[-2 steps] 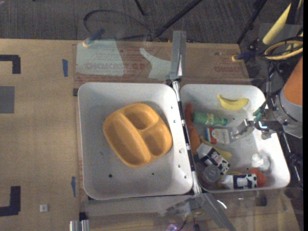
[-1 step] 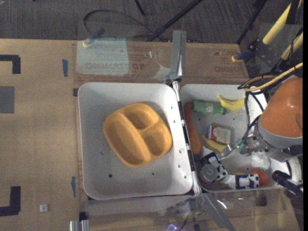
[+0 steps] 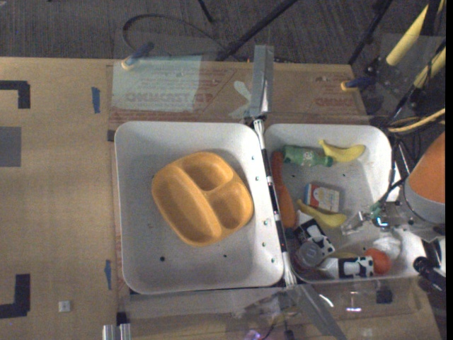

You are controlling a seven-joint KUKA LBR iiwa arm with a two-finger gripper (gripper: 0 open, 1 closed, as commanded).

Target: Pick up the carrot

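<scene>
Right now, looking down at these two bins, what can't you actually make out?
- Gripper, camera view: too small and blurred to tell how its fingers stand.
- Arm: cut off by the right edge.
- Small carton: label too blurred to read.
- Carrot: its lower end is blurred among neighbouring toys beside the bin wall.
</scene>
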